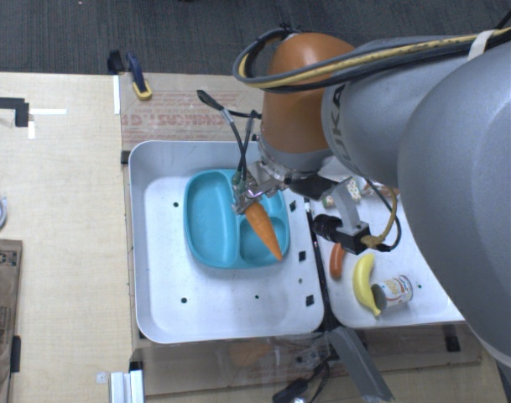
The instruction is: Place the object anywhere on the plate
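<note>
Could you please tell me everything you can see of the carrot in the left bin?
The carrot is orange, tapered, and looks like smooth plastic. It lies at a slant in the right compartment of the blue divided plate, its thick end up toward the gripper and its pointed tip down near the plate's lower right rim. The thick end sits right at the gripper's tip; whether it is pinched there is not clear. The plate rests in the left white bin.

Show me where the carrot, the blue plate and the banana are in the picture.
carrot (264, 227): camera view, middle of its orange body.
blue plate (209, 219): camera view, bare floor of its left compartment.
banana (363, 282): camera view, middle of its yellow curve.
</note>
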